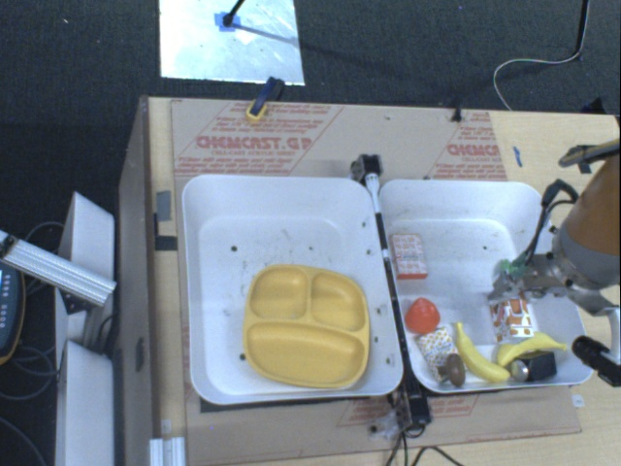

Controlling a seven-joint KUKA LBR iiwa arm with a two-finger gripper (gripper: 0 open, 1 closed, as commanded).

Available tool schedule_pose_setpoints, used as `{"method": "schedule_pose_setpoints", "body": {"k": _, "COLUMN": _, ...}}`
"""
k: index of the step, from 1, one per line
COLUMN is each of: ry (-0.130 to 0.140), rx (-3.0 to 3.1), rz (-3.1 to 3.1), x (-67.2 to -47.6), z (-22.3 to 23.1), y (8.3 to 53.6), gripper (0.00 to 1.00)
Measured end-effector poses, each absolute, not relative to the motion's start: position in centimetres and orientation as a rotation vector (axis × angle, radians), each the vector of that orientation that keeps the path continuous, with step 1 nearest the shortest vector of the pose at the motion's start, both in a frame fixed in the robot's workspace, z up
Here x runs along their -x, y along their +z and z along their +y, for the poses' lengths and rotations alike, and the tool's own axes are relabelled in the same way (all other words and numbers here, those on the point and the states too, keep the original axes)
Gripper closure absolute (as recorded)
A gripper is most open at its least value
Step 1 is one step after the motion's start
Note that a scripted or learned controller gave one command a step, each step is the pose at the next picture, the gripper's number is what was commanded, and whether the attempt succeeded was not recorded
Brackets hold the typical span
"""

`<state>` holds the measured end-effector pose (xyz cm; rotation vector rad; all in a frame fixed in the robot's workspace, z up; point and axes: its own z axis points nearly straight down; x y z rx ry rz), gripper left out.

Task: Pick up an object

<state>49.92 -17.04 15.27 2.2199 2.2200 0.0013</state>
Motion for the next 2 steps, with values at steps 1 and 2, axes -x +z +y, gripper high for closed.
{"method": "schedule_pose_setpoints", "body": {"k": 1, "ry": 0.003, "rx": -2.217, "rz": 2.224, "x": -54.0, "z": -13.8, "y": 17.9, "gripper": 1.00}}
{"method": "schedule_pose_setpoints", "body": {"k": 2, "ry": 0.003, "rx": -2.217, "rz": 2.225, "x": -55.5, "z": -5.0, "y": 21.1, "gripper": 1.00}}
